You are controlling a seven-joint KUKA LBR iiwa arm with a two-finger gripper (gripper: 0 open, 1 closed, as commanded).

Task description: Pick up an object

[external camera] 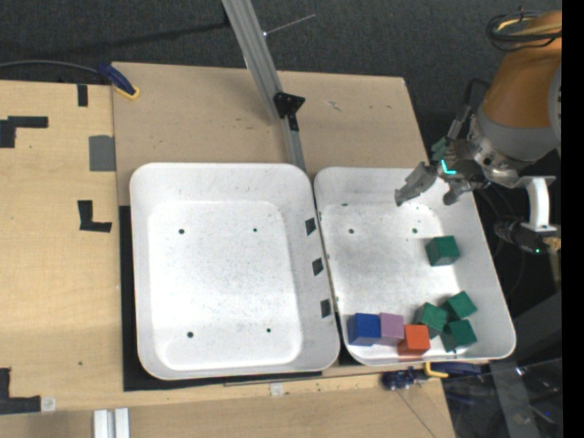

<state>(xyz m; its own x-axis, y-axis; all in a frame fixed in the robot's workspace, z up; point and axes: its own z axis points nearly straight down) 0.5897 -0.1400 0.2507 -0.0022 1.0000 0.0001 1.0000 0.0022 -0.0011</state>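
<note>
fingers spread and bare, our gripper (431,187) hangs over the far right corner of the right bin (365,245), nothing between its two fingers (412,186). we read the wide stance as readiness: jaws parted this much suit a drop onto a block rather than a carry. the orange-banded arm (520,80) leans in from the right, which keeps the wrist above the bin's edge and out of the way of the pile.

nearest below us sits a lone green cube (443,250), well apart from its fellows and near the right wall; we judge it the easiest pick, since its sides stand free for both fingers. further on, along the near edge, the rest crowd together: a blue cube (365,328) touching a lilac cube (391,327), an orange cube (416,338) just beside that, and three green blocks (449,319) bunched in the corner. packed so tightly, they leave little room for a finger to slip between.

beyond the divide, the left bin (155,245) lies alongside, and a slanted metal rail (260,53) crosses the bench behind both.
</note>
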